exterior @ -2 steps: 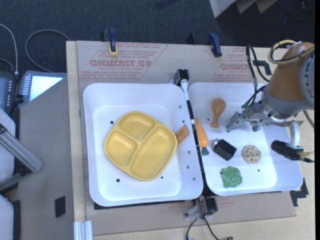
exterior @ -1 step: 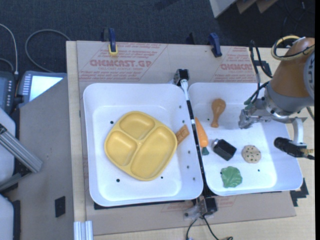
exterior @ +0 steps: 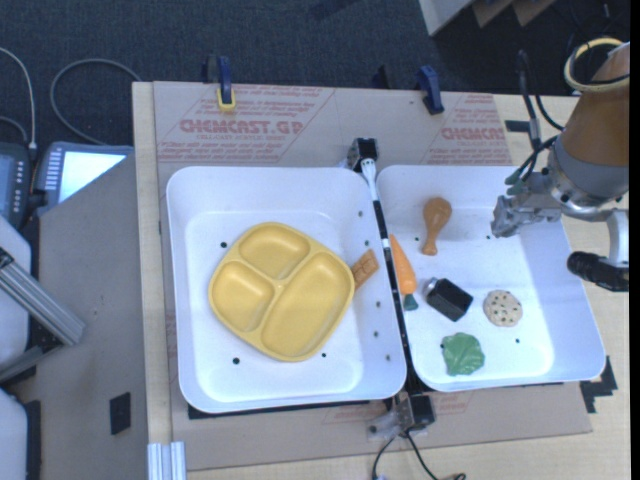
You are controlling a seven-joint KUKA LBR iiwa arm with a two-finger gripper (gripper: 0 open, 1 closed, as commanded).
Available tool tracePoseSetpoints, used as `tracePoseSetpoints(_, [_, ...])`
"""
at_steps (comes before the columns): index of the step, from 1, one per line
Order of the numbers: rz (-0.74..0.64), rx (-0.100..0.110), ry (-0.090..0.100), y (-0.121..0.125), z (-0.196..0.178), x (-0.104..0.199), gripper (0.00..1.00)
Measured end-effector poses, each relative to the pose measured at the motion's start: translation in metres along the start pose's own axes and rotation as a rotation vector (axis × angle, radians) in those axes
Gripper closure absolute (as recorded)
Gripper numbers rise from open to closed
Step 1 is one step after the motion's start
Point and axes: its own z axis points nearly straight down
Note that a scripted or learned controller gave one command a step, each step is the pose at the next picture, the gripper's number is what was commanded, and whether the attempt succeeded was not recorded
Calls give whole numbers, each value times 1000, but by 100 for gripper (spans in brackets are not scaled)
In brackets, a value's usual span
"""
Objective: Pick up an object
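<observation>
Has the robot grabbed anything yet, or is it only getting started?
Nothing looks done yet. The end effector hangs over the right bin with no item seen in it. The drumstick, carrot, black block, cookie and green leaf all lie in that bin. Choosing one, closing on it and lifting remain.

Arm (exterior: 600, 118) — cut off by the frame's right edge at upper right. Gripper (exterior: 512, 214) too small and blurred to read. Carrot (exterior: 402, 266) partly hidden behind the bin divider (exterior: 385, 258); cracker (exterior: 364, 267) tucked partly under the yellow plate (exterior: 281, 290).
</observation>
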Motion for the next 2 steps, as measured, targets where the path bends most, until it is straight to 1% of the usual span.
tracePoseSetpoints(1, [0,-1,-1,6,-47,-8,100])
tracePoseSetpoints(2, [0,-1,-1,8,-110,-13,100])
